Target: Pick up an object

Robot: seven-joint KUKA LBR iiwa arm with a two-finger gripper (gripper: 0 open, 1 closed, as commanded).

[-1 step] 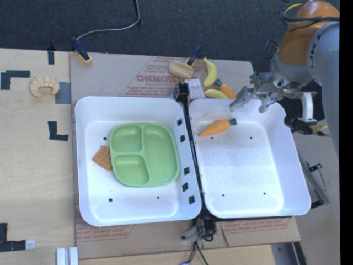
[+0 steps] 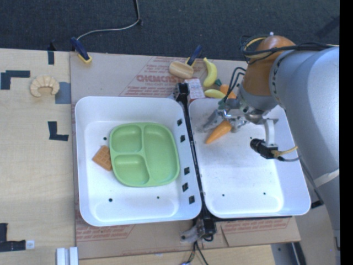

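Note:
An orange carrot lies tilted in the upper left part of the right bin. My gripper hangs low right over the carrot's thick upper end. Its grey fingers are spread to either side of that end, and it looks open. The carrot rests on the bin floor, with its pointed tip toward the bin divider. The arm's orange band and grey body reach in from the right and cover the bin's right side.
The left bin holds a green divided plate and an orange cracker at its left edge. Behind the bins lie a bread roll, a banana and a small box. A croissant sits far left.

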